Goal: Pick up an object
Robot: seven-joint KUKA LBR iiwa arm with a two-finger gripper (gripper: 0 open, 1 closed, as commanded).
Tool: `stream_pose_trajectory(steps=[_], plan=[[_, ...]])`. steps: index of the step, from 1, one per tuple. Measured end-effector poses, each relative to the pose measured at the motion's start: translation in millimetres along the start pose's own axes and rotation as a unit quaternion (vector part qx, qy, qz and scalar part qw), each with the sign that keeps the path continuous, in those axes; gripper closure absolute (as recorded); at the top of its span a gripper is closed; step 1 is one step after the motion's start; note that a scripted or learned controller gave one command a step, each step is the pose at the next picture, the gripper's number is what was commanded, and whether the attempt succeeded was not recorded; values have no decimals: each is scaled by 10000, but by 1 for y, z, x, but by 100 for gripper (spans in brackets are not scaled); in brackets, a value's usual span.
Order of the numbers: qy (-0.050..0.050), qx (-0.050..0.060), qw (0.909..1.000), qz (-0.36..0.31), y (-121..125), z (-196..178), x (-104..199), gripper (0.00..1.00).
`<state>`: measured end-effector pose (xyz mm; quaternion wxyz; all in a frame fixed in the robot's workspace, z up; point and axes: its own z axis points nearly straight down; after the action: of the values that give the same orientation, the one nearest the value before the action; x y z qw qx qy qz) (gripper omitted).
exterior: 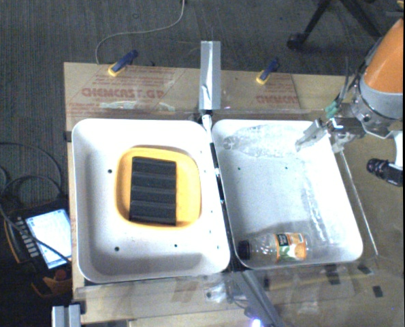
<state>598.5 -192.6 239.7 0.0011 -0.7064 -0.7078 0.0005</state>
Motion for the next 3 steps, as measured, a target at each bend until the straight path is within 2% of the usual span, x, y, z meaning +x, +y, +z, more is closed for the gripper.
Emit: stream_pose_trajectory(steps=[1, 2, 3], plan=[[-14, -8, 9916, -1291, -52, 17, -31, 0], [4, 4, 9992, -408, -115, 84, 27, 0], [-12, -9, 9938, -1112, -115, 66, -12, 0]])
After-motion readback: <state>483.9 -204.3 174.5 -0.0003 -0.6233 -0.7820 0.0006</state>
